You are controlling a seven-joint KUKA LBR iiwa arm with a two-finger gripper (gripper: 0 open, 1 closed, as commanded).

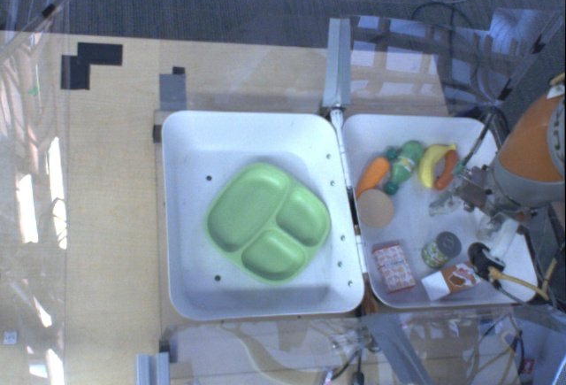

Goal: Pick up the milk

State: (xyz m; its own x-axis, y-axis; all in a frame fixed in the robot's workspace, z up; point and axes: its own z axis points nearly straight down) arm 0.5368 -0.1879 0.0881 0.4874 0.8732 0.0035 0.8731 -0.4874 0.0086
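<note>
Milk [451, 280] carton at bin [389, 128] corner, arm [531, 157] cropped

No text, brand, number or sign was legible anywhere. The small carton [453, 280] at the near edge of the right bin [402, 134] carried a brown and orange printed panel, too small and blurred to make out any words. The pink patterned box [393, 266] beside it showed rows of small printed marks, also unreadable. The round can [441, 249] showed no readable label.
</note>
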